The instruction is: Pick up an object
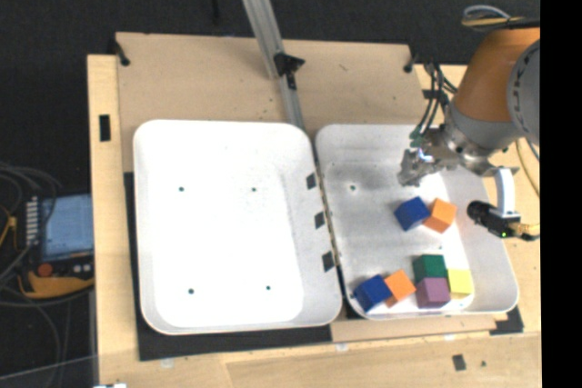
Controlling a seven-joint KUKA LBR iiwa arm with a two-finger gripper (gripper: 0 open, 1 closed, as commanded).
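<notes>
Approach step: gripper [416,166] hung at 12 o'clock of blue cube [411,213], jaws' state can't be told; descent needed.

Open floor left of the blue cube [411,213]; blocks [431,280] crowd the near wall.

No legible txt, labels, brands or nos. anywhere: bins, blocks, bench all unmarked at this res.
</notes>
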